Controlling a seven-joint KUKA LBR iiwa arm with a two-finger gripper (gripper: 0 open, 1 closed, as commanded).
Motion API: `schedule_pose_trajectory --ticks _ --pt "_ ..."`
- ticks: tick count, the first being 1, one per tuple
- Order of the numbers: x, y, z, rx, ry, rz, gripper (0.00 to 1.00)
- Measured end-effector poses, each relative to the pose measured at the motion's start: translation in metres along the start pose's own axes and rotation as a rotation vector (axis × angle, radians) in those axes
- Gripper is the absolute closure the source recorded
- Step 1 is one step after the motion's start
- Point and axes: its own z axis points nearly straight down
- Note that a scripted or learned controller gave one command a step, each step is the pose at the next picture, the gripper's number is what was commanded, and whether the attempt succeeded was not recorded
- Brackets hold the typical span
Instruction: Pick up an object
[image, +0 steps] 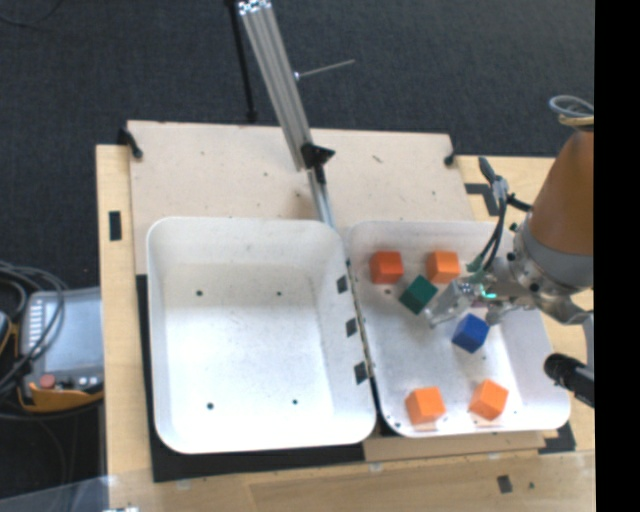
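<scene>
The arm (565, 215) is grey with an orange band, ending in a metallic wrist trailing thin cables.

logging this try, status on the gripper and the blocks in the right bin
Gripper low in right bin, between green block and blue block. Nothing seen held. Orange blocks close by.

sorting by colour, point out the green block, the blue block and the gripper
green block (418, 295), camera view, its top face
blue block (469, 333), camera view, its top face
gripper (447, 308), camera view, midway between its fingertips
</scene>
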Motion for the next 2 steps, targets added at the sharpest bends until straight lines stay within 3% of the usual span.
schedule_pose_trajectory --ticks 1,2 --pt "0.000 0.001 -0.002 -0.005 -0.001 0.004 0.00" --pt "-0.009 0.006 0.046 0.002 -0.002 0.005 0.00"
